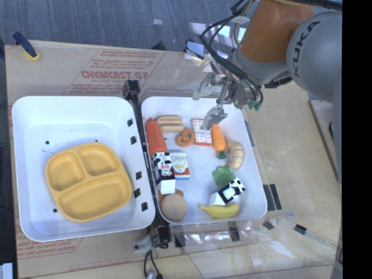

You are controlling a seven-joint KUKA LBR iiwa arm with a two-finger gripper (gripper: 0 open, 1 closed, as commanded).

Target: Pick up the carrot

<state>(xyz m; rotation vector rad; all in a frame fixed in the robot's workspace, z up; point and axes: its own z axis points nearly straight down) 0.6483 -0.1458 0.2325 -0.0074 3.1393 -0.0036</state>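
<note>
Approach step: we hover our metal two-finger gripper [214,118], grip state unclear, beside the small orange carrot [218,138]; descent comes next.

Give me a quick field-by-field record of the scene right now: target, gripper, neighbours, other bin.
target: carrot, lying in the right bin, upper right part
gripper: gripper just above the carrot's top end, carrot not seen between its fingers
neighbours of target: croissant to its lower right, small red-and-white carton to its left, pretzel further left
other right-bin items: hot dog bun, banana, egg
left bin: left bin holds a yellow divided tray
task status: carrot not yet lifted
</note>
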